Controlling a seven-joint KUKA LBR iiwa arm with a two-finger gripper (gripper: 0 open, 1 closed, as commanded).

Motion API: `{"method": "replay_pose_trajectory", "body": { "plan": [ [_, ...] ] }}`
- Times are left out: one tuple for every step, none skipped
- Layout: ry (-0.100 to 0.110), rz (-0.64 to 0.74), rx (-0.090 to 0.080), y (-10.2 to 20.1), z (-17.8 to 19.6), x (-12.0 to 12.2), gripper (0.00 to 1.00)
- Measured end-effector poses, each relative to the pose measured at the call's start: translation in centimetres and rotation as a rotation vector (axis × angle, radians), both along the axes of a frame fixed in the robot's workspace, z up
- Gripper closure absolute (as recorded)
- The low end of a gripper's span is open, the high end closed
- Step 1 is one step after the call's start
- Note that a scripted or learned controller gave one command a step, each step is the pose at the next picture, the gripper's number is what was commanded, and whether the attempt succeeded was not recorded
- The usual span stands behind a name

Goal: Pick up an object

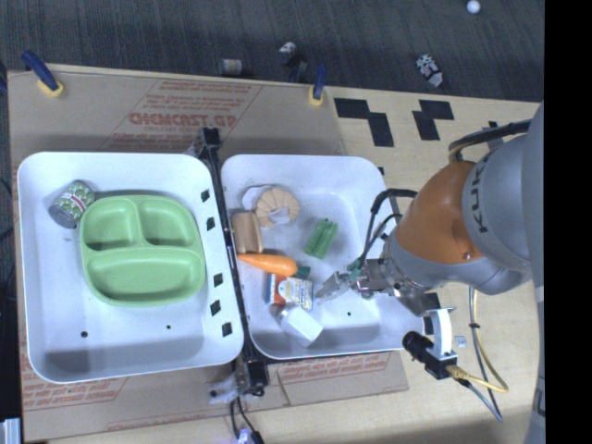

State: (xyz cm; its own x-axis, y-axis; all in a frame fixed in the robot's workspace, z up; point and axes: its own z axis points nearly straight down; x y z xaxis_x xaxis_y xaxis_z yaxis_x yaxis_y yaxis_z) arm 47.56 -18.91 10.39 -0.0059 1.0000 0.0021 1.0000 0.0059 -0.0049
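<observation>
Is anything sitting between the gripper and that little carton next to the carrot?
Nothing visible. The gripper is low in the right bin, its tip right beside the carton. The carrot lies on the carton's far side.

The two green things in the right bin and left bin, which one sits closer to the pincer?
The small ribbed green piece in the right bin, just up-left of the pincer. The green divided plate lies in the left bin, far across the divider.
</observation>
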Motion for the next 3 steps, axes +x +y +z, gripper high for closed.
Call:
{"method": "replay_pose_trajectory", "body": {
  "plan": [
    [-0.002,0.003,0.000,5.9,-1.2,0.1,0.00],
    [-0.003,0.007,-0.002,5.8,-0.2,0.2,1.00],
    [-0.010,-0.001,-0.006,-1.2,14.5,0.4,1.00]
  ]
}}
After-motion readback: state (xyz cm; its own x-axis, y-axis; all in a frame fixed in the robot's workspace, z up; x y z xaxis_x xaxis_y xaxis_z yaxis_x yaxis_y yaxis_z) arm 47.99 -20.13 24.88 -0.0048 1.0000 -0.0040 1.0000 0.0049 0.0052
